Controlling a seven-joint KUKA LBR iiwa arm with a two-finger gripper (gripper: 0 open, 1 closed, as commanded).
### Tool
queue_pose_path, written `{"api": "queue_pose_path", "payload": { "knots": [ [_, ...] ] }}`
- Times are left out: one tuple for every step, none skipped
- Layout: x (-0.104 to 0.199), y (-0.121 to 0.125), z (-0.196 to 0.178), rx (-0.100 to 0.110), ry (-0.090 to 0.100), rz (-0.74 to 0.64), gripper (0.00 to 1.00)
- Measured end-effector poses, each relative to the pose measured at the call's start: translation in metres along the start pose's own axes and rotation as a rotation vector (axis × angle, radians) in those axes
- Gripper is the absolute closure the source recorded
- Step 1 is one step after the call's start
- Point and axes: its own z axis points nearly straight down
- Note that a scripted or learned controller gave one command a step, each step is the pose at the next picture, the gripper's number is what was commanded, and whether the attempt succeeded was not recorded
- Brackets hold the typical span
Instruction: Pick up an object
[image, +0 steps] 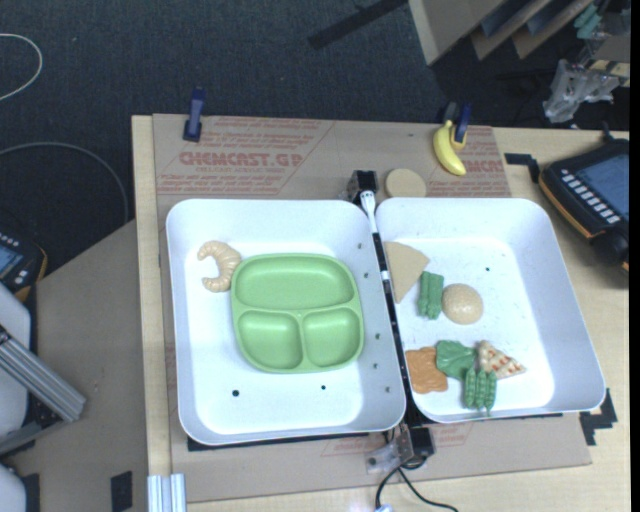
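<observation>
While toy foods (455, 340) fill one bin (560, 300); green tray (297, 310) fills another.

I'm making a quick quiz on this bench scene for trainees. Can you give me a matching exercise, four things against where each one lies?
Things:
1. croissant
2. green divided plate
3. banana
4. pizza slice

Places:
A. middle of the left bin
B. on the board behind the right bin, outside both bins
C. left bin, beside the plate's upper left corner
D. front part of the right bin, by the green toy vegetables

Pairs: 1-C, 2-A, 3-B, 4-D
</observation>
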Motion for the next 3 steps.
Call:
{"api": "queue_pose_path", "payload": {
  "knots": [
    [-0.043, -0.011, 0.187, 0.040, 0.007, 0.011, 1.00],
    [-0.023, 0.000, -0.107, 0.002, -0.002, 0.004, 1.00],
    [-0.074, -0.033, -0.030, 0.030, 0.004, 0.013, 1.00]
  ]
}}
